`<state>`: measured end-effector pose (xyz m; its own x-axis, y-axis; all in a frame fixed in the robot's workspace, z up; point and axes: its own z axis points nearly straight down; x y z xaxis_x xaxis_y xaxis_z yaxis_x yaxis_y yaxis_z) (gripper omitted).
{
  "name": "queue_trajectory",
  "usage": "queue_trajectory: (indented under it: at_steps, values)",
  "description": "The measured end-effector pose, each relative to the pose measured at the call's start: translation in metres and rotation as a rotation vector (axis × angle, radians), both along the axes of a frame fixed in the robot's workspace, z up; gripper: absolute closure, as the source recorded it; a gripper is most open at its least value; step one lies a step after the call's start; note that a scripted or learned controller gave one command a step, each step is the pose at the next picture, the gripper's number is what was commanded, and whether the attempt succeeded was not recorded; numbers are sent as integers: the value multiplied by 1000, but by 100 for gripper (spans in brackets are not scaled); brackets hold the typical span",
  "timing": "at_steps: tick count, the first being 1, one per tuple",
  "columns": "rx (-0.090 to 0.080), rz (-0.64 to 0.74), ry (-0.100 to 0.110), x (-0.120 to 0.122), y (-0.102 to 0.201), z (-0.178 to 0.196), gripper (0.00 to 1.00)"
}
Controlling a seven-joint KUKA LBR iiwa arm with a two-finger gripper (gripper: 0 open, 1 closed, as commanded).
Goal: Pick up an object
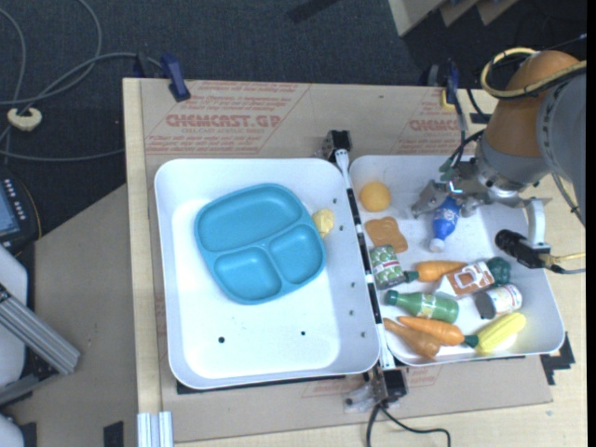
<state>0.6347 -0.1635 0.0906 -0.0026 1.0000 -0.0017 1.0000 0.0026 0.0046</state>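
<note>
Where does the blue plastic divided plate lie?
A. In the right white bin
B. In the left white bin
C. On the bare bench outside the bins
B: the blue plastic divided plate rests inside the left white bin, apart from the toy food crowded in the right white bin.

One camera hangs fixed above the bench [279, 110], looking down at a slant, far enough back to take in both bins around it.
</note>
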Motion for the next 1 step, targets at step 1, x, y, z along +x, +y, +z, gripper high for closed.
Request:
queue_trajectory:
  at_steps: [1]
  values:
    - [0, 0, 1, -1, 0, 11, 100]
